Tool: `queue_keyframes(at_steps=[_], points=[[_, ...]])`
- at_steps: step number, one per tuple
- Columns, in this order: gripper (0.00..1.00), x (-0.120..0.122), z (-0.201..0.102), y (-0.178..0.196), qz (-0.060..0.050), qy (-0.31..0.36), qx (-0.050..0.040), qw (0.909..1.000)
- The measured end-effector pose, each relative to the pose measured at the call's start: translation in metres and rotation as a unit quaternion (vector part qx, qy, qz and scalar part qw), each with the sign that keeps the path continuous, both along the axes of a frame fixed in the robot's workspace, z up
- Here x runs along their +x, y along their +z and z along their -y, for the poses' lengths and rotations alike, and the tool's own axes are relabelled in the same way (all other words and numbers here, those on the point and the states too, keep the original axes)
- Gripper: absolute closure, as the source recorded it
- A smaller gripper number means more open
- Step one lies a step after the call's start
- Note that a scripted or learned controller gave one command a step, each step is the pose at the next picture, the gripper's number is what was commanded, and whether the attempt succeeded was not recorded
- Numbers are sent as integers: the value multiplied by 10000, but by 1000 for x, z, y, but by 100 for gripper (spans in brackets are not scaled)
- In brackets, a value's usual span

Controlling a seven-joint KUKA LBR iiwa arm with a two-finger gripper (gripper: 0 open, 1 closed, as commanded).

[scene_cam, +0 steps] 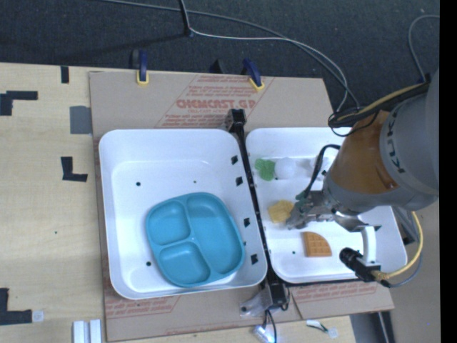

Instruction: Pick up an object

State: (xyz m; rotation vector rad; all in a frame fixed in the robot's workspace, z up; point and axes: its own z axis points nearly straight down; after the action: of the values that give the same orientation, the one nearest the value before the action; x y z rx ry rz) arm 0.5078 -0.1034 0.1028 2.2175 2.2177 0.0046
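Note:
In the right bin lie a yellow piece, a green piece, a pale whitish piece and an orange waffle-like piece. My gripper is low in that bin, its tip right beside the yellow piece's right edge and above-left of the orange piece. The arm's grey and orange body covers the bin's right part.
The left bin holds a blue divided plate. A black clip divider runs between the two bins. Cardboard lies under both. Cables hang near the arm at the right and along the front edge.

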Motion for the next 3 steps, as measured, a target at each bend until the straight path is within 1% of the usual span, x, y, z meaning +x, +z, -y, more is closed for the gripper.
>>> queue_keyframes(at_steps=[1, 2, 3], points=[[100, -9, 0, 52, -13, 1, 8, 10000], [100, -16, 6, 102, -14, 0, 7, 10000], [100, -15, 6, 153, -14, 2, 7, 10000]])
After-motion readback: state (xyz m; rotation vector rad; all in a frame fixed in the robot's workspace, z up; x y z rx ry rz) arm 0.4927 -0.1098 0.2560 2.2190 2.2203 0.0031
